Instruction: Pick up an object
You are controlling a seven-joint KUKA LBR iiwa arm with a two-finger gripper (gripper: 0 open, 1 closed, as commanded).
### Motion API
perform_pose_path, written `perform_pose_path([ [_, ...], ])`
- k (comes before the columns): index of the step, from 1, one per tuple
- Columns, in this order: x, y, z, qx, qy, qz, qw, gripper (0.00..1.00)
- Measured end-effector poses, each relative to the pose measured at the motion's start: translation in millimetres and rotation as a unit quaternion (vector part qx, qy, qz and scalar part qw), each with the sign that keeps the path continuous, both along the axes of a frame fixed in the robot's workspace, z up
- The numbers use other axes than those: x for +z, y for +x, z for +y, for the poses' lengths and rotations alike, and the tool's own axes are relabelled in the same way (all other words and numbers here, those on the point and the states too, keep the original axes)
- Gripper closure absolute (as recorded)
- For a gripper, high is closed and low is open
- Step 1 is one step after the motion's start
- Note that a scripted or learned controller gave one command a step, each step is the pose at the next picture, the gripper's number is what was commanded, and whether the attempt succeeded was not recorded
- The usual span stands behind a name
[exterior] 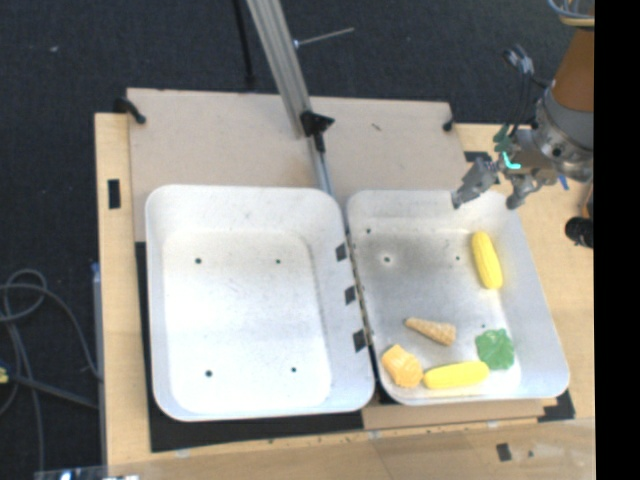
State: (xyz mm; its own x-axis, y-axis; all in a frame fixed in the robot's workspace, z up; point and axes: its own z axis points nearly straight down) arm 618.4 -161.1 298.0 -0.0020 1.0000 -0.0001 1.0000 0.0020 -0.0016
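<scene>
The right bin (400,218) holds several small items. A yellow corn cob (486,259) lies near its far right side. A tan cone-shaped piece (431,329) rests in the middle. Along the front lie an orange-yellow chunk (402,366), a yellow banana-like piece (455,375) and a green leafy piece (494,348). My gripper (493,190) hangs over the bin's back right corner, above and behind the corn cob, open with nothing between its fingers.
The left bin (245,298) sits beside the right one, with a row of black clips between them. A slanted aluminium post (283,53) rises behind the bins. Cables lie on the dark floor at the left.
</scene>
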Motion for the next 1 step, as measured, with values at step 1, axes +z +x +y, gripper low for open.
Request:
perform_pose_path([
  [1, 2.1, 0.6, -0.1, 0.001, -0.0008, -0.002, 1.0000, 0.00],
])
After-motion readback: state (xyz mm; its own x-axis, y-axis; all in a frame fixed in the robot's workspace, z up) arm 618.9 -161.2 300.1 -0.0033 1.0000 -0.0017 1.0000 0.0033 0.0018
